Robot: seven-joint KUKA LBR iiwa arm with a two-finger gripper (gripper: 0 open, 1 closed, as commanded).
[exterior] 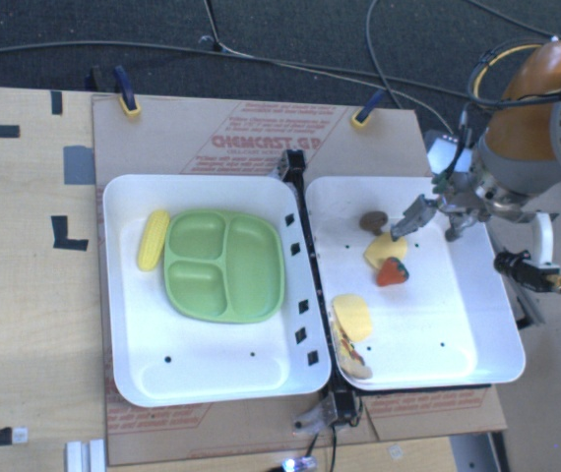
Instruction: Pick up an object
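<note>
In the right bin (458, 352) lie a small brown piece (373, 221), a yellow chunk (385, 251) with a red strawberry-like piece (393, 274) touching it, a pale yellow piece (352, 316) and a bun-like item (353, 359) near the front left corner. My gripper (426, 230) hangs over the bin's upper right part, just right of the brown piece and the yellow chunk. It is open, with nothing between its fingers; the left fingertip (400, 228) comes close to the yellow chunk.
The left bin (133, 362) holds a green divided plate (224, 265) and a yellow corn cob (153, 239) beside it. A black divider (305, 264) runs between the bins. Cables cross the dark floor behind the bench.
</note>
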